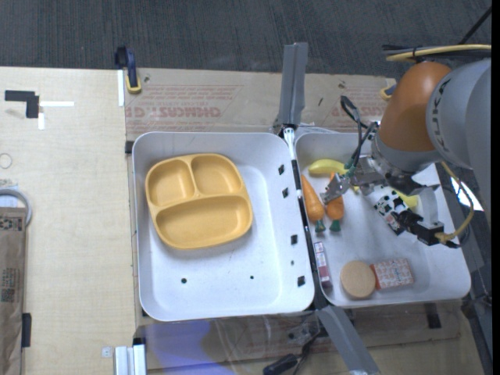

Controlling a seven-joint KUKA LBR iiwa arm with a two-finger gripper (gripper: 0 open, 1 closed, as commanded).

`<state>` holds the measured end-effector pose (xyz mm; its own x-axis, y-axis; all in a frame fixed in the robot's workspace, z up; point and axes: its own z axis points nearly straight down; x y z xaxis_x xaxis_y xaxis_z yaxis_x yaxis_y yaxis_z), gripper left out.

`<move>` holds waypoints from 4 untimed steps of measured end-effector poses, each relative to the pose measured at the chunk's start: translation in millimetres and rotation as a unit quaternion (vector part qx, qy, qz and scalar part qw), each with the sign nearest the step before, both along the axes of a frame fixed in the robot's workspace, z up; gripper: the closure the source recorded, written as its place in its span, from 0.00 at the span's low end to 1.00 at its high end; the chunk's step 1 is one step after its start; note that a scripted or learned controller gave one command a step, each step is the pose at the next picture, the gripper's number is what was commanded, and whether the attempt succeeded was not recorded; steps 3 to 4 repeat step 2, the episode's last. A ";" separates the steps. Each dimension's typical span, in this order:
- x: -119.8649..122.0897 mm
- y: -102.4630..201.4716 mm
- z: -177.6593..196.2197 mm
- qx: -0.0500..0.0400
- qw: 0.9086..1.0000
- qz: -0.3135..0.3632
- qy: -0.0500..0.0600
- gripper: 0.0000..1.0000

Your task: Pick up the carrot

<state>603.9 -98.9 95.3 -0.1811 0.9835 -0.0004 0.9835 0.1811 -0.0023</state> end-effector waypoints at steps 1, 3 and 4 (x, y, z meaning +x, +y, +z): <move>0.1 -1.4 9.1 0.000 1.000 -0.002 0.000 1.00; 55.4 29.2 96.8 0.000 0.998 0.064 -0.002 1.00; 55.4 29.2 96.8 0.000 0.998 0.064 -0.002 1.00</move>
